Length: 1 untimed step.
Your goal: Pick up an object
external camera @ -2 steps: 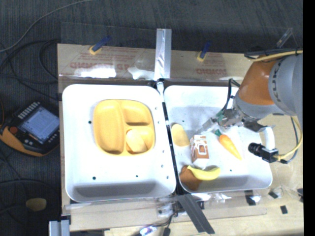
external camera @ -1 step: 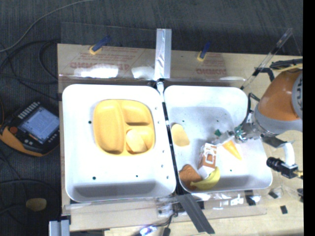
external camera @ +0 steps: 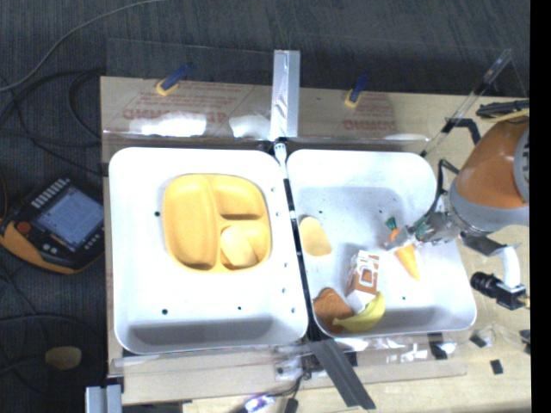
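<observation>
- A pale wooden bench (external camera: pixel 405 114) on dark carpet bears two shallow white plastic bins; the left bin (external camera: pixel 138 317) holds a yellow compartment tray (external camera: pixel 215 222).
- In the right bin (external camera: pixel 362 179), a small orange carrot-shaped toy (external camera: pixel 407 259) lies just below the gripper (external camera: pixel 411 233), its tip pointing down-right.
- Gripper opening: cannot tell.

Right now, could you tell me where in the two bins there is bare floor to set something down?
Right bin: bare along its far side. Its near side is crowded by the banana, carton, carrot and gripper. Left bin: a bare strip on the near side of the yellow tray.
</observation>
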Each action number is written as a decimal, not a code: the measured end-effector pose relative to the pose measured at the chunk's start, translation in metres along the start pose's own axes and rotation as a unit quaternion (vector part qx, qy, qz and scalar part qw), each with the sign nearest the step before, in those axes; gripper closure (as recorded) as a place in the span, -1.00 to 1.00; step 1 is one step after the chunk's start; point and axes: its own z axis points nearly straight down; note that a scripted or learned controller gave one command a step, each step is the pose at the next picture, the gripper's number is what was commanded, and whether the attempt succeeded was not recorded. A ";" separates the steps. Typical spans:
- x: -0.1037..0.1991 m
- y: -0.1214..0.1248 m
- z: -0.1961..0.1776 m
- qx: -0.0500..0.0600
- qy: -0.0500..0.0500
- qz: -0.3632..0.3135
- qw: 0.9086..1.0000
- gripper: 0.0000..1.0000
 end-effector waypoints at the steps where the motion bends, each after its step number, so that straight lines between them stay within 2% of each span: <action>1: 0.093 0.013 -0.143 0.012 0.002 0.050 0.999 1.00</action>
